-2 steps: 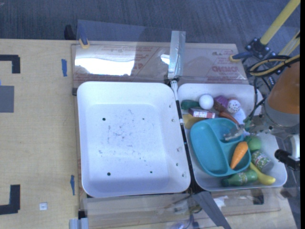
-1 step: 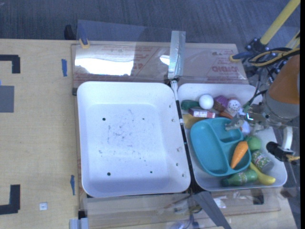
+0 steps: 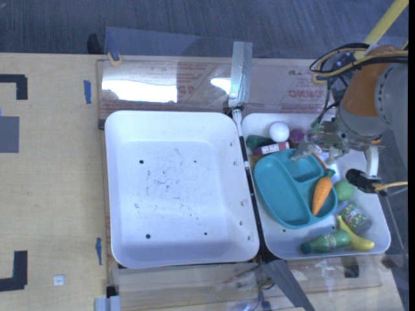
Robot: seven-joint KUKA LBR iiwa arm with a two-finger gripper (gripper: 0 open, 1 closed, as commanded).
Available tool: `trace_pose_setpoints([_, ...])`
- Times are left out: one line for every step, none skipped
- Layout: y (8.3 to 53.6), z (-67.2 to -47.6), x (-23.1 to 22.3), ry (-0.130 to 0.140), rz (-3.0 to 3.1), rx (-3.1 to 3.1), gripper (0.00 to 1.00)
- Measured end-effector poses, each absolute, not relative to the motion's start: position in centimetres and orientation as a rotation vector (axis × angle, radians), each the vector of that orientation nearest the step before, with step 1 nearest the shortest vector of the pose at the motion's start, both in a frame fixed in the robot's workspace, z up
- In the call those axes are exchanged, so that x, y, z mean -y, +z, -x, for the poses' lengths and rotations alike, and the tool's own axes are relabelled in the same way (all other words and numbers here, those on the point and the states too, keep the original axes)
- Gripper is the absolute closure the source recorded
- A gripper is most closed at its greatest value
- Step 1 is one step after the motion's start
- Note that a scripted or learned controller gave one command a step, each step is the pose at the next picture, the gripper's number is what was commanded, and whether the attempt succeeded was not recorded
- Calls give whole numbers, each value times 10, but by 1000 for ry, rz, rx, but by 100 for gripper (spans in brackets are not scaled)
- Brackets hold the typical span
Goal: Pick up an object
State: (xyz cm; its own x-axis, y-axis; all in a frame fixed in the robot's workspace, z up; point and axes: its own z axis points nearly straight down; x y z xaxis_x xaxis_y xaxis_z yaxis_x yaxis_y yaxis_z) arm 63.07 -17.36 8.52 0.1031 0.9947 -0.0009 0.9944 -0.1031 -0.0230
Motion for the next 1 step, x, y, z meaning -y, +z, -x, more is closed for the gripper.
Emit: trace_pose_setpoints([88,-562,184,-8,2167,2291,0])
